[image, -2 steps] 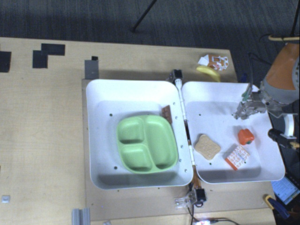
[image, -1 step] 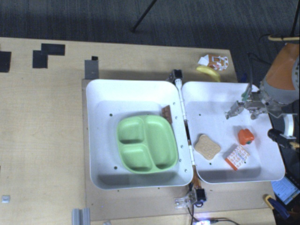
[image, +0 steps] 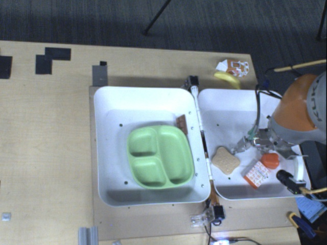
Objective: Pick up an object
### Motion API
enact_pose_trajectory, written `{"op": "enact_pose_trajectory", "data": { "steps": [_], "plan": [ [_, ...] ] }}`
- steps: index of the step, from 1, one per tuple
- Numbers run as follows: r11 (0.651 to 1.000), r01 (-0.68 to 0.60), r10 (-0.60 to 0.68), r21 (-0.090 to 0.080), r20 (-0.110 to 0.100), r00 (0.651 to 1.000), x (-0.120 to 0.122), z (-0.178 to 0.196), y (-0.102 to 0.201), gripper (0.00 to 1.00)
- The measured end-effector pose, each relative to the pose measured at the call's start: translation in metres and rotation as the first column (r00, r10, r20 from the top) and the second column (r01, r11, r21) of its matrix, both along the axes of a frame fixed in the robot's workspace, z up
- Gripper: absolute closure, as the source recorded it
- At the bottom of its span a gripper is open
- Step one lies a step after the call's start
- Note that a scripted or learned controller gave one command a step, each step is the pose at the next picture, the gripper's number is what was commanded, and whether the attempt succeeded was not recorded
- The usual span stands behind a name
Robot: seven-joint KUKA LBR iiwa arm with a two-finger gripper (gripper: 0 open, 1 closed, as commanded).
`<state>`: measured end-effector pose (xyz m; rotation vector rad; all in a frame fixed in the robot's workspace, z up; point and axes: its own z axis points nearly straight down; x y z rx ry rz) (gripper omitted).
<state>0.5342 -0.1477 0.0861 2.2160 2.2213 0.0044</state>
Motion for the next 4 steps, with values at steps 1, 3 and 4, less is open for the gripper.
{"op": "enact_pose_trajectory", "data": {
  "steps": [1, 3, 4],
  "plan": [
    [1.000, -0.001, 0.001, -0.001, 0.006, 1.000, 0.002, 0.012, 0.000, 1.00],
    [1.000, -0.001, 0.001, 0.000, -0.002, 1.000, 0.048, 0.070, -0.058, 0.00],
    [1.000, 0.000, 0.000, 0.000, 0.000, 1.000, -0.034, 0.000, -0.028, 0.00]
  ]
}}
